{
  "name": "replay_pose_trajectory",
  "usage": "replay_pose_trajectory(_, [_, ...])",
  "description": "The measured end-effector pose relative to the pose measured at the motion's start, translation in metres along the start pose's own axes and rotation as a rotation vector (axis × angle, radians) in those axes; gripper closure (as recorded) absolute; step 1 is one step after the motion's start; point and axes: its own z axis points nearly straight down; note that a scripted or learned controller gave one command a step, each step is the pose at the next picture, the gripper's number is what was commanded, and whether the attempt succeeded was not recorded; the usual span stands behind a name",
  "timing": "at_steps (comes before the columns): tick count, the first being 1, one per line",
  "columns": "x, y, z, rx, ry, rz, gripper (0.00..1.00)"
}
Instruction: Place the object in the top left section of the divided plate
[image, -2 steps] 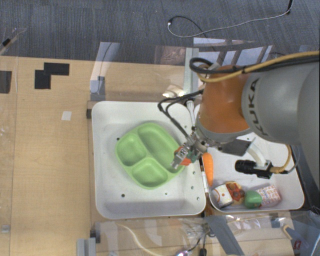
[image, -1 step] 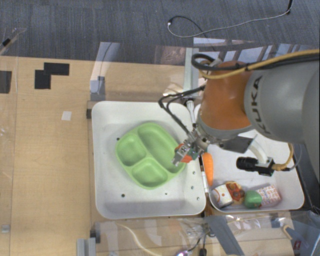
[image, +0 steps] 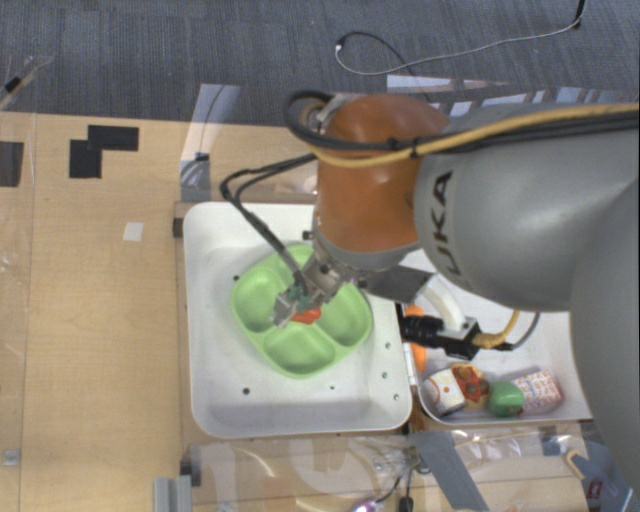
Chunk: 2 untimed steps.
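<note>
While the near edge of the tabletop (image: 90, 400) is mostly bare tan board, some clear plastic and a bit of grey bracket can be seen along it. Just behind that, two white bins are sat side by side. In the near part of the right bin (image: 490, 412), a few small things are piled together: a white and red packet (image: 455, 385), a green round item (image: 505, 398) and a pinkish patterned box (image: 540, 388), with something orange (image: 419, 355) tucked at the bin's left wall.

The left bin (image: 220, 400) is taken up around its middle by a light green divided plate (image: 255, 295). The claw (image: 292, 310) is lowered right over the plate's centre, about where the dividers meet. A small orange-red object (image: 308, 316) is seen at its tip, touching or just beside it, lying on the plate near the middle ridge. Whether the claw is spread or pinching the object can't be told, too blurry and small.

Further back, the bins' far edges are covered by the orange band and grey arm (image: 520, 220), with black cables looped off it. Past the tabletop's far edge, dark carpet (image: 150, 50) and a thin cable are visible.
</note>
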Motion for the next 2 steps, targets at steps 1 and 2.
replay_pose_trajectory(1, [0.005, -0.023, 0.113, 0.003, 0.002, -0.496, 1.00])
replay_pose_trajectory(2, [0.044, 0.015, 0.077, 0.000, 0.000, -0.622, 1.00])
